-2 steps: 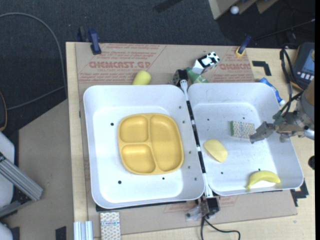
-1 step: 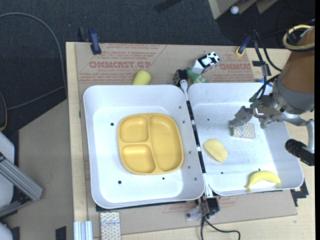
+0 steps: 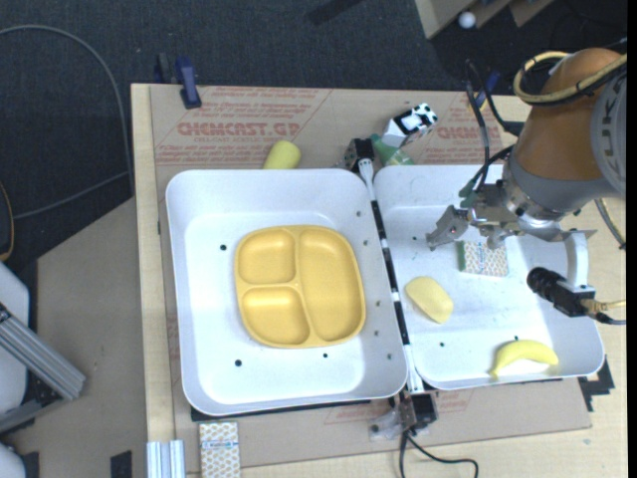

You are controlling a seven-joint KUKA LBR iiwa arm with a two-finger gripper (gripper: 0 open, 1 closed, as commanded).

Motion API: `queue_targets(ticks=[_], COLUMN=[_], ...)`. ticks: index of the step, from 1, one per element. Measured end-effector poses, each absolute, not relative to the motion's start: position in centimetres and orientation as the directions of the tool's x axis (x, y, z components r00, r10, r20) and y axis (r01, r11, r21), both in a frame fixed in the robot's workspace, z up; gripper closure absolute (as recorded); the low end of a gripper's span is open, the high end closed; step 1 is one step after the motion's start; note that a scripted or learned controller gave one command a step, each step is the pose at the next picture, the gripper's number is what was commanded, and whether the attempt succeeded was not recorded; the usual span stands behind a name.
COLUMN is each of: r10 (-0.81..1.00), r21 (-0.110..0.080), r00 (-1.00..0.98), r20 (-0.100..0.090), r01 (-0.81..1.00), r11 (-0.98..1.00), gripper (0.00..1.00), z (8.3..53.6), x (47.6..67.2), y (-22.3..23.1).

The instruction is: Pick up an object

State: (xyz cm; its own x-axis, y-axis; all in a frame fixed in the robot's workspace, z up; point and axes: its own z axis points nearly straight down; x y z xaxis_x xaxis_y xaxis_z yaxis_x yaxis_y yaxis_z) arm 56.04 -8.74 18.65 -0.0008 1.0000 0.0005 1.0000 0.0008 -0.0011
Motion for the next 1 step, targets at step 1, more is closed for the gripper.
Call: queue_targets(ticks=[1], r10=[1.0], r21=[-0.001], r00=[0.0], r20=[0.0], r01=[1.0], r11=[0.0], gripper=[0.0], z=[8.69], x=[55.15], y=[-10.26])
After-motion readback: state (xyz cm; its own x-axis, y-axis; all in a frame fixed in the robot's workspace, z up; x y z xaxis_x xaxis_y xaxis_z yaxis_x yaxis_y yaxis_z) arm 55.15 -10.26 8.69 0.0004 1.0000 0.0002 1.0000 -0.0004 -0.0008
